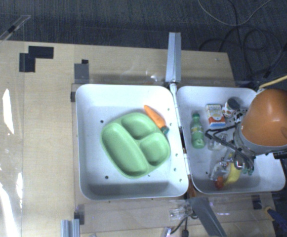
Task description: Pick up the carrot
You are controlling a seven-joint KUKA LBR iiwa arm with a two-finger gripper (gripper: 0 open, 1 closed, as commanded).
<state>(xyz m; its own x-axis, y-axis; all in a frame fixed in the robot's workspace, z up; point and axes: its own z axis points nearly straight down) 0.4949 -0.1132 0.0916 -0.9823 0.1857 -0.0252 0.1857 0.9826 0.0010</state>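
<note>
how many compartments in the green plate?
3. The green plate in the left bin has one long section along its left side, one at the top nearest the carrot, and one at the right. None look hidden.

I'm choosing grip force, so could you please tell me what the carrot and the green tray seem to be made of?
Carrot: probably moulded plastic, since its orange is smooth and uniform. Green tray: likely matte plastic, with soft rounded compartments and an even colour.

Robotics lab — bench, loose cables
</note>
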